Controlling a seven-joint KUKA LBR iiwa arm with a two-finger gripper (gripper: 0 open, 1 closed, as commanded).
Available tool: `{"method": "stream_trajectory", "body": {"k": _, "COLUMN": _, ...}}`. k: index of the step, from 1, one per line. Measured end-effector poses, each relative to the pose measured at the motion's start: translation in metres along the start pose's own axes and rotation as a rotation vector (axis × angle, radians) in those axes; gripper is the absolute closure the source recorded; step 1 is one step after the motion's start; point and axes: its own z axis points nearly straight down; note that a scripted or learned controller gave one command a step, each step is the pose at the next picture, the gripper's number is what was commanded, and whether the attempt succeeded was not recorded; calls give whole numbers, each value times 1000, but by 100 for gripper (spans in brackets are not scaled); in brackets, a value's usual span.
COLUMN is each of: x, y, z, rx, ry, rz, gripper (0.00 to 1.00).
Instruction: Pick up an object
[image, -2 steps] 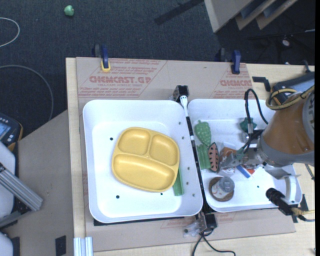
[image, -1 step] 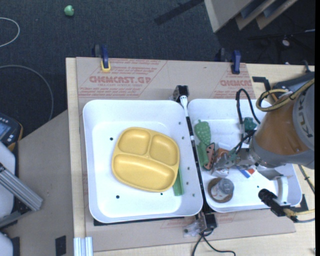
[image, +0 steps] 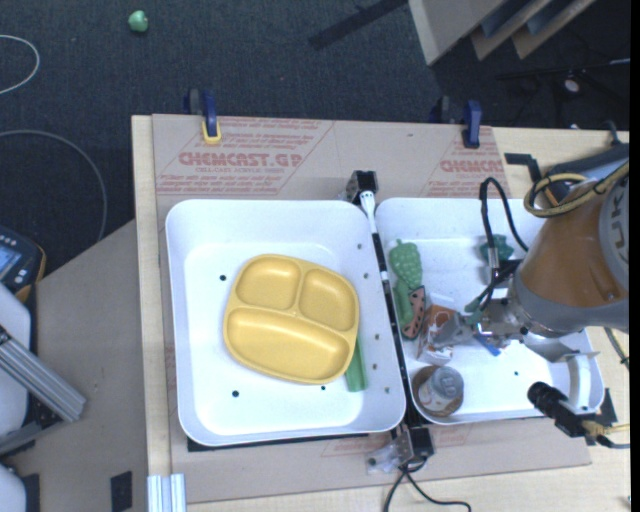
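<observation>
The gripper (image: 478, 328) is reaching into the right bin (image: 520, 400) from the right of the frame, its tip sitting low at the centre of that bin. Whether it is gripping anything cannot be told; the wrist and cabling are covering that part.

The nearest object is the small brown-and-white item (image: 436, 328), lying just to the left of the tip, seemingly touching or nearly so. Its shape is cluttered, and no clear long axis is readable.

Further left, the green piece (image: 406, 265) is lying against the bin's left wall, its long axis running top to bottom of the frame. Below the tip, the round cup (image: 438, 389) is sitting at the bin's lower edge.

In the left bin (image: 190, 300), the yellow tray (image: 290, 318) is lying well apart from the tip, with a green stick (image: 356, 368) at its lower right.
</observation>
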Motion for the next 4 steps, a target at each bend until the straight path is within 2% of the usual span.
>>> {"method": "stream_trajectory", "body": {"k": 1, "x": -67, "y": 2, "z": -162, "rx": -9, "ry": -5, "rz": 3, "gripper": 0}}
{"method": "stream_trajectory", "body": {"k": 2, "x": -91, "y": 3, "z": -380, "rx": -10, "ry": -4, "rz": -2, "gripper": 0}}
{"method": "stream_trajectory", "body": {"k": 3, "x": -90, "y": 3, "z": -382, "rx": 3, "ry": 0, "rz": -3, "gripper": 100}}
{"method": "stream_trajectory", "body": {"k": 4, "x": -82, "y": 3, "z": -389, "rx": 5, "ry": 1, "rz": -3, "gripper": 100}}
